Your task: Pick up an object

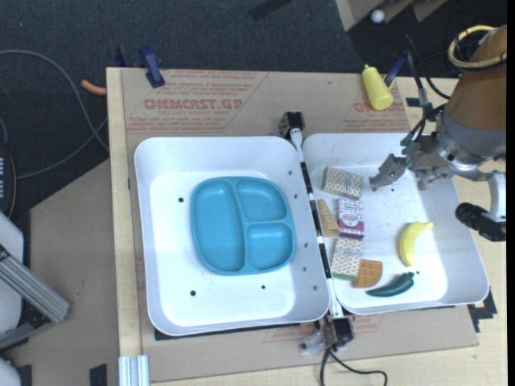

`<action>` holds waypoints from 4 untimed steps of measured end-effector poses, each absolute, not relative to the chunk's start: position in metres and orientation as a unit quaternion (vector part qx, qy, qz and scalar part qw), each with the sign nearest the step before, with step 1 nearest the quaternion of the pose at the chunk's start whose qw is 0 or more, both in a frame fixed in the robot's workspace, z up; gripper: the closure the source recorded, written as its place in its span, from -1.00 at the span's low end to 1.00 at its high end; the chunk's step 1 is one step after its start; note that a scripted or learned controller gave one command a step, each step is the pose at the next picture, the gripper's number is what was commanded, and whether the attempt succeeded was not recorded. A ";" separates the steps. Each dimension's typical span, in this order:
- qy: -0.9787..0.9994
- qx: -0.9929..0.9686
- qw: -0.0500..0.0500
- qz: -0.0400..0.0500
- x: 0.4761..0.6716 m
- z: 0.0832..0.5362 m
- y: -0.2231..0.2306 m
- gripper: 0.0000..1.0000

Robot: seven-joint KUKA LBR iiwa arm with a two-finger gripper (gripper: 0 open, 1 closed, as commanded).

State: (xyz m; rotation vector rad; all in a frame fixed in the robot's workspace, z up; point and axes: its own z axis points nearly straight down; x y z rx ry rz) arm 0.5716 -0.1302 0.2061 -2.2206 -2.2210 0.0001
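Note:
The right bin [459, 284] holds several small items. A patterned packet [342, 182] lies near its top. Below that are a pink and white packet [351, 217], a tan wafer bar [326, 218] and a second patterned packet [348, 256]. A brown waffle piece [368, 273], a dark green pepper [392, 286] and a yellow banana [412, 242] lie toward the front. My gripper [400, 179] hangs over the bin's upper right part. It is open with nothing between its fingers, right of the top packet and above the banana.
The left bin [161, 183] holds a blue divided plate [241, 223]. A yellow bottle [376, 87] lies on the cardboard behind the right bin, and a blue clamp [150, 65] sits at the back left corner. A black latch [291, 124] sits between the bins.

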 end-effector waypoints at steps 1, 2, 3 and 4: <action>-0.707 -0.707 0.001 0.001 0.569 0.144 -0.225 -1.00; -0.707 -0.707 0.001 0.000 0.525 0.084 -0.192 -1.00; -0.707 -0.708 -0.001 0.000 0.526 0.094 -0.192 1.00; -0.708 -0.707 -0.001 -0.001 0.586 0.085 -0.112 1.00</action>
